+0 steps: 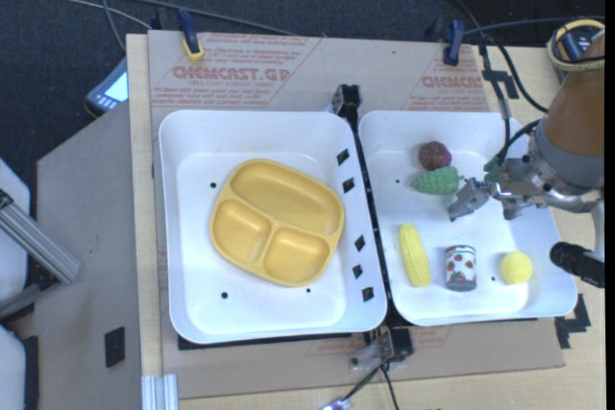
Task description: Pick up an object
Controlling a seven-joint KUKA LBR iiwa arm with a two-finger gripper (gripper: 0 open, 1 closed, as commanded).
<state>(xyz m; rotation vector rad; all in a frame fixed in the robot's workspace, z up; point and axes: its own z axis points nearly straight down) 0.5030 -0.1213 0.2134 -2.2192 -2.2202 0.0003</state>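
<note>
Gripper metal is seen low over the right white bin, reached in from the right on the grey arm with its orange band. How far its 2 fingers are parted cannot be told, and nothing is seen held between them. Just to its left, almost touching, a bumpy green leafy piece is lying; beyond that, up and left, a round, dark red, knobbly ball is set. Below the gripper a small cylindrical can with a printed label is stood upright. Left of the can a ridged yellow corn cob is laid lengthwise, and right of the can a smooth yellow lemon-like ball is placed. Well apart to the left, in the left white bin, a glossy yellow plastic plate with 3 compartments is rested.
</note>
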